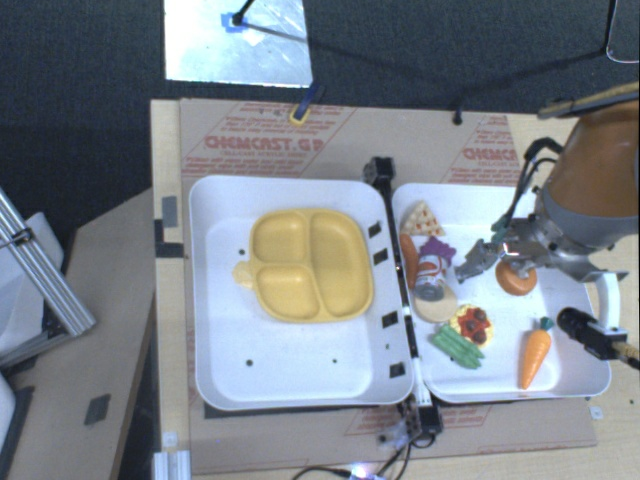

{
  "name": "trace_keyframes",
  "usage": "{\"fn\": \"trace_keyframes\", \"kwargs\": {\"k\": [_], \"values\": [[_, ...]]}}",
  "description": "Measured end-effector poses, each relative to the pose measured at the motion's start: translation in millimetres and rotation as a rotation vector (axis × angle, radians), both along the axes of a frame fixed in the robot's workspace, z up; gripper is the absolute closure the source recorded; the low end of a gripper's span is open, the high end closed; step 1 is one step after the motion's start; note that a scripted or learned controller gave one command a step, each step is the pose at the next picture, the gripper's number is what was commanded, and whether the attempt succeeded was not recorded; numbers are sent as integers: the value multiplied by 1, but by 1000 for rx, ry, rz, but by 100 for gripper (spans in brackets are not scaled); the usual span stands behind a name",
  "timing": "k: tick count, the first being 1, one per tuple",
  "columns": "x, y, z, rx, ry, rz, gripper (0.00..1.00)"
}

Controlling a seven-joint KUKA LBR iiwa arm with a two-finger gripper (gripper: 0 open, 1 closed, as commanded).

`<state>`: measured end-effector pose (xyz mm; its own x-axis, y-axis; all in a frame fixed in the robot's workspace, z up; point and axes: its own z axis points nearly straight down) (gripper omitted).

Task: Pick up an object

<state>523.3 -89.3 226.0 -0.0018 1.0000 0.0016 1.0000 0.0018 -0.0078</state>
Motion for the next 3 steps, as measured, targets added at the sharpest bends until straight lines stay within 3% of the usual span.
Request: {"fn": "trace_keyframes", "kwargs": {"k": [1,3], "values": [[2,0,4,-1,-9,2,0],[7,-7,-112,-1,-5,-1,0]]}}
